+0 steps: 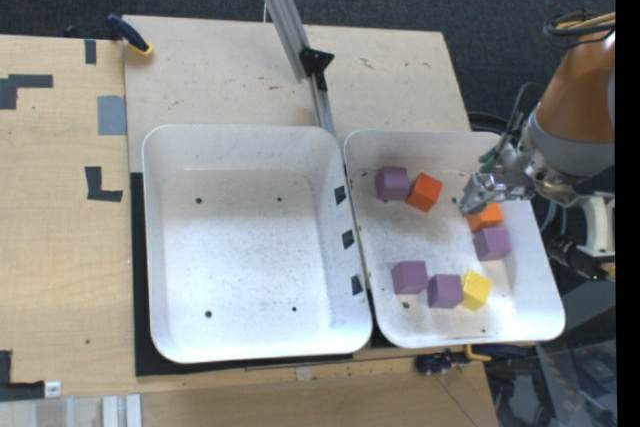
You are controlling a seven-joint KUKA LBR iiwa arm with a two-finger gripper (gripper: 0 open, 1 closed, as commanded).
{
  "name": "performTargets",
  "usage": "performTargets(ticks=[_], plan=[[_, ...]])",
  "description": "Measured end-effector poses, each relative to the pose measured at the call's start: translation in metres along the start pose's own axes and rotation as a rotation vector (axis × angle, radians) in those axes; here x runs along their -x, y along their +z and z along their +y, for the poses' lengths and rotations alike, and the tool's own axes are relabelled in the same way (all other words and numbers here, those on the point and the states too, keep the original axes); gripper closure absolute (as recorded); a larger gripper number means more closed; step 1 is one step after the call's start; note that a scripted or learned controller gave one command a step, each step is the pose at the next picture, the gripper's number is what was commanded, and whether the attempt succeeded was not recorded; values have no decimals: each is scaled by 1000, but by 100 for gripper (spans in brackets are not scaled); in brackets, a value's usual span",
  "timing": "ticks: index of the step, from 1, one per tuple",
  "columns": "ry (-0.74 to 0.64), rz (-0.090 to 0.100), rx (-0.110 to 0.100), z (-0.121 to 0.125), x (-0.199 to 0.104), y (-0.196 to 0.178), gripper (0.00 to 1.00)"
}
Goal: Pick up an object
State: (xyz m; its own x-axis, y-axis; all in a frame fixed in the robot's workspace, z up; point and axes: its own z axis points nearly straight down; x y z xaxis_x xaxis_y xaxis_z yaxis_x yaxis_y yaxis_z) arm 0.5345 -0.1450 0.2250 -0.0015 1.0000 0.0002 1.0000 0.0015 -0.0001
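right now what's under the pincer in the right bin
An orange block sits directly below the pincer, with a purple block just beside it toward the near edge. The pincer covers the orange block's top part, so whether it touches it cannot be seen.

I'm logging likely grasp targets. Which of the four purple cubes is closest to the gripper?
The purple cube by the right bin's right wall, just below the orange cube under the gripper. The other three purple cubes lie farther left.
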Motion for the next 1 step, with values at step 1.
performTargets(ticks=[1], plan=[[-6,2,0,6,-61,-8,100]])
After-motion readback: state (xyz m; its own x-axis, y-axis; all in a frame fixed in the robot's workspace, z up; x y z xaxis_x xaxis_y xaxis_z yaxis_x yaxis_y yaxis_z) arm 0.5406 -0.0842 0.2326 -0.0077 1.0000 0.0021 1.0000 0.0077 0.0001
